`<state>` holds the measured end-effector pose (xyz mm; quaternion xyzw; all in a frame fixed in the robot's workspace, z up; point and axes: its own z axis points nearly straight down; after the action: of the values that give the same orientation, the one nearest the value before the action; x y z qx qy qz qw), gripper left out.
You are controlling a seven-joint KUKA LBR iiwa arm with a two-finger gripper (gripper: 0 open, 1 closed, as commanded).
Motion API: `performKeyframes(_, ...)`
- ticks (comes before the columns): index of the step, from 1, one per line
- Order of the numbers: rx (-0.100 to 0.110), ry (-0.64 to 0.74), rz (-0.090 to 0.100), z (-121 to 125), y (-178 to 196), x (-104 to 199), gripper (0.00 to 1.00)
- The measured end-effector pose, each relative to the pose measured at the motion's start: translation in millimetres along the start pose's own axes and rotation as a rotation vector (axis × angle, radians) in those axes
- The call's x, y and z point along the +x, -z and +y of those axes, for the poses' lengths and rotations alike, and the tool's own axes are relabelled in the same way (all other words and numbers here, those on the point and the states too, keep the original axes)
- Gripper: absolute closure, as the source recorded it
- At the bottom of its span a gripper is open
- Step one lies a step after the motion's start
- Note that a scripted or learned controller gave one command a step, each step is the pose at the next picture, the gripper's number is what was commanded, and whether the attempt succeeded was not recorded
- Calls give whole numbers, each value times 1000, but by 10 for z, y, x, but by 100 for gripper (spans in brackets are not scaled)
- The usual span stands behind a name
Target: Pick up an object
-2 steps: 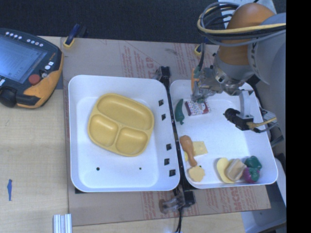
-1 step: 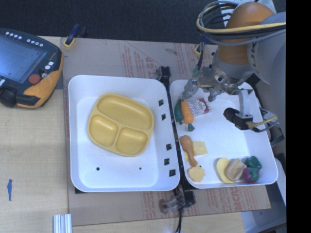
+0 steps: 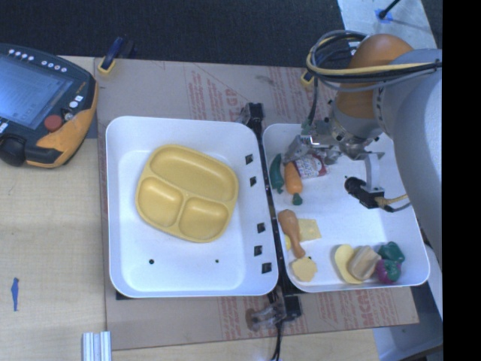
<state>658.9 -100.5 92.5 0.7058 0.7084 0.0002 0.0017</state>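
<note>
Wooden-looking bench top (image 3: 52,232) with a sheet of brown printed cardboard (image 3: 188,89) laid over it, and on that sit two shallow white plastic bins side by side; dark floor runs along the far edge of the bench, and a grey and orange teach pendant with a dark screen (image 3: 41,115) sits at the bench's far left corner.

Left bin (image 3: 124,269) has just one thing in it, a yellow plastic tray with three compartments (image 3: 187,192), lying flat and a bit rotated, roughly in the middle, closer to the far edge than the near one.

Right bin (image 3: 409,224) is where all the toy food is; an orange toy carrot with a green tip (image 3: 294,180) lies near the bin's left wall toward the far side, with a dark green piece (image 3: 276,173) just beside it against that wall; a brown toy drumstick (image 3: 291,230) lies further down the left wall, touching a pale yellow flat square (image 3: 309,229); a small yellow wedge (image 3: 304,268) sits by the near left corner; along the near edge toward the right corner there's a yellow round slice (image 3: 343,260), a tan bread-like chunk (image 3: 365,262) leaning on it, and a purple and green toy bunch (image 3: 390,262) touching that.

Grey arm with the orange band (image 3: 376,59) comes in over the far right corner; gripper (image 3: 312,156) is down low at the far edge of the right bin, right next to the carrot's top end with something red and white (image 3: 314,168) under it; honestly can't tell if the jaws are open or closed, it's all clutter there.
</note>
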Motion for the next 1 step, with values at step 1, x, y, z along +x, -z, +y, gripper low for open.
performKeyframes(1, 2, -2, 0, -21, 6, -330, 0)
